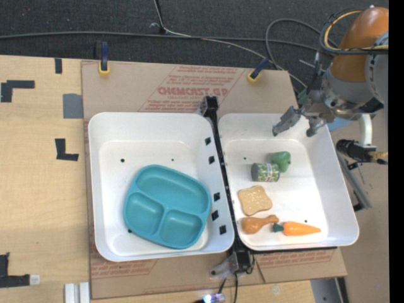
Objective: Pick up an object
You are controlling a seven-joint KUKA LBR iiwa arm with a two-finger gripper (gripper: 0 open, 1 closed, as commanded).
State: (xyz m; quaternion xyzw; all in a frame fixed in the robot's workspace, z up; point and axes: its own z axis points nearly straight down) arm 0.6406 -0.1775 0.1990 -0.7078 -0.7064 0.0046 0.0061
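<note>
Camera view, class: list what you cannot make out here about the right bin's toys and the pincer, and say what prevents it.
- Small grey can: its label print is too small to read.
- Green toy: partly behind the can, so its shape is unclear.
- Arm: cut off by the right edge above the orange band.
- Pincer: whether it touches the right bin cannot be judged from above.

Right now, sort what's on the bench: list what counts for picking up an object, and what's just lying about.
For the job:
gripper, open, above the right bin's far edge
can
green toy
toast
drumstick
carrot
right bin, holding all five

Lying about:
blue tray
left bin, holding the tray
clamps
cables
</note>
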